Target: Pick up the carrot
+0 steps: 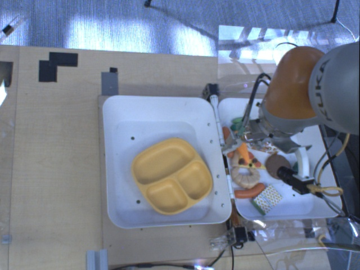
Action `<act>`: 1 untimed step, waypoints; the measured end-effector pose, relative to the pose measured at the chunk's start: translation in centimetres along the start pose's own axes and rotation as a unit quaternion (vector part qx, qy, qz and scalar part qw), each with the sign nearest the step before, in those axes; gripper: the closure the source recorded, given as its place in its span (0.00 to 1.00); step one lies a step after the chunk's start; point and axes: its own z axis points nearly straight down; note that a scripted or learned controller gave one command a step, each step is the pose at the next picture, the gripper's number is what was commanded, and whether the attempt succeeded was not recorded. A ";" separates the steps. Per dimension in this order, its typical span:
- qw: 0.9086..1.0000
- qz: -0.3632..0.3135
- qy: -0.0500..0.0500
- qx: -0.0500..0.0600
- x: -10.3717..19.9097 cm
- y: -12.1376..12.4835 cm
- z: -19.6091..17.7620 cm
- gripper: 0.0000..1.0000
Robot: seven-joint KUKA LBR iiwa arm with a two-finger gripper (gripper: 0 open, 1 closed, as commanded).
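Observation:
The carrot (243, 153), small and orange, lies in the right bin (306, 207) near its left wall, among other toy foods. My gripper (250, 138) hangs just above and slightly right of it, under the grey wrist and the orange band (292, 83). The wrist body covers most of the gripper from this angle. Whether the carrot is touched I cannot tell.
Beside the carrot lie a ring-shaped pastry (246, 177), a red sausage (249, 193), a green-and-white box (266, 199), a brown disc (277, 165) and a small red piece (226, 134). The left bin (121, 151) holds a yellow divided plate (171, 175).

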 end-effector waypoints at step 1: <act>0.986 0.165 -0.001 -0.001 -5.8 1.4 -0.1 0.00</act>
